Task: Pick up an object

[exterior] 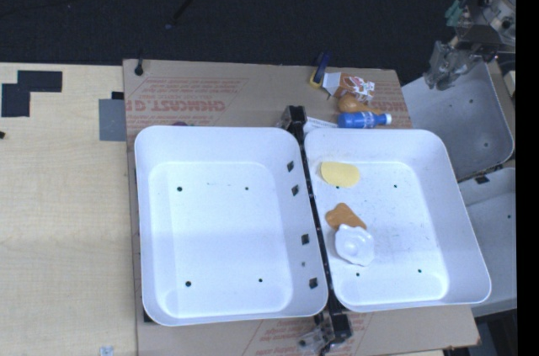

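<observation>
- The gripper hangs at the upper right, outside both bins and well apart from anything it might lift; whether it is spread or pressed together cannot be told at this distance, and nothing shows between its tips.
- Three candidates lie in the right bin, all toward its left side: a yellow oval piece near the back, a small brown piece below it, and a white crumpled object touching the brown one's lower edge.
- The yellow piece looks the cleanest choice (it lies alone on bare floor); a straight descent over its centre, closing across its narrow width, seems soundest.
- The brown and white pair touch, so a grasp there risks catching both.
- All three sit near the divider clips between the bins.
- The left bin offers nothing to take.
- Behind the bins, on the cardboard, rest a blue bottle and small packets, outside the working area.
</observation>
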You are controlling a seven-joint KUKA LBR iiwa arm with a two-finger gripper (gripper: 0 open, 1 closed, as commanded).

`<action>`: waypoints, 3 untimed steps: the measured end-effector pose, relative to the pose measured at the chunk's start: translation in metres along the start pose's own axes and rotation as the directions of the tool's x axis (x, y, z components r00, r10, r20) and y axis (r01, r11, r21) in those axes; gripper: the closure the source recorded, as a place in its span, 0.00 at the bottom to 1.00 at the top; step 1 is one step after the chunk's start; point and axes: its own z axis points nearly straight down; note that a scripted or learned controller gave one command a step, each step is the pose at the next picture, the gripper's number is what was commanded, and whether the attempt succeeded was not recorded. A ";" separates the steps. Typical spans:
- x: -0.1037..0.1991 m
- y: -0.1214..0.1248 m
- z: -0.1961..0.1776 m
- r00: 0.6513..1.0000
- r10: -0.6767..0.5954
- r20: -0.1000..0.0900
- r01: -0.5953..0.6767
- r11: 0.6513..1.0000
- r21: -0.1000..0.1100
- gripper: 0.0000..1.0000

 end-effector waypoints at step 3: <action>-0.089 0.001 -0.116 1.000 -0.003 0.001 0.003 1.000 -0.004 1.00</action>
